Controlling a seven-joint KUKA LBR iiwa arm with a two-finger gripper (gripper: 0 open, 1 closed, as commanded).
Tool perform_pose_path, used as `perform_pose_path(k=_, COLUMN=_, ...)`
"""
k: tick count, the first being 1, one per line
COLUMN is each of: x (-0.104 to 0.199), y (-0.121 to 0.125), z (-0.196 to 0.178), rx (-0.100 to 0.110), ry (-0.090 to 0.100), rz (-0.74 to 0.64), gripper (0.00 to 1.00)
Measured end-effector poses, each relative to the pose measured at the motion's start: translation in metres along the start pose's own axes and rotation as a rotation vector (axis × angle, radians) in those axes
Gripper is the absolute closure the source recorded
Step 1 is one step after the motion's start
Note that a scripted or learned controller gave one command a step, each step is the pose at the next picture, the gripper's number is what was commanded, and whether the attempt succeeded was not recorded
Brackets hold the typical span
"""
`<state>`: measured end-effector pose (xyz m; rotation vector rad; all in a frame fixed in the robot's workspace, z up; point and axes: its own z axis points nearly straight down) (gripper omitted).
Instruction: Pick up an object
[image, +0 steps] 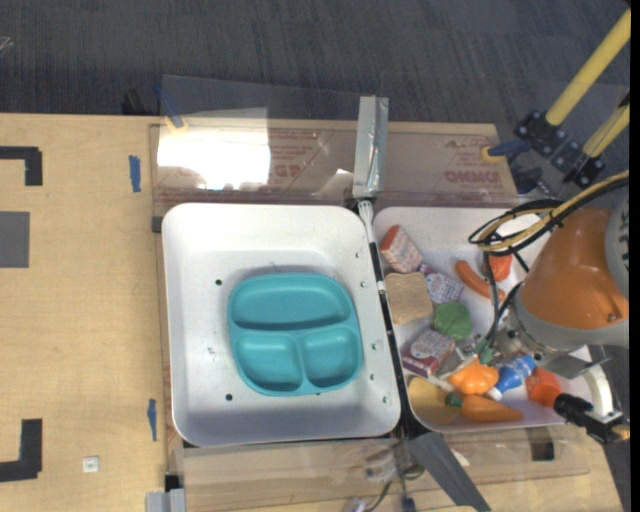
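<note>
The right bin (440, 216) holds several toy foods. Among them are a red and white packet (400, 247), a tan bread slice (407, 297), a green piece (452, 320), an orange sausage (473, 278), an orange fruit (472, 378), a carrot (490, 408) and a blue and white bottle (515, 372). My gripper (497, 352) hangs low over the front of this bin, just above the orange fruit and the bottle. The orange wrist band (565, 285) hides most of it.
The left bin (190, 250) bears a teal divided tray (295, 332). A clear plastic sheet and a metal divider (368, 145) stand behind the bins. Cables (510, 225) loop over the right bin's back. Yellow struts (595, 65) rise at the far right.
</note>
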<state>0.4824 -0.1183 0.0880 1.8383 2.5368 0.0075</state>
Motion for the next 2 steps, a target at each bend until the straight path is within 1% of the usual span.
perform_pose_path(k=1, x=-0.001, y=0.001, z=-0.010, rx=-0.004, ry=-0.001, rz=0.002, gripper=1.00)
perform_pose_path(k=2, x=0.025, y=0.062, z=-0.099, rx=0.001, ry=0.003, rz=0.118, gripper=1.00)
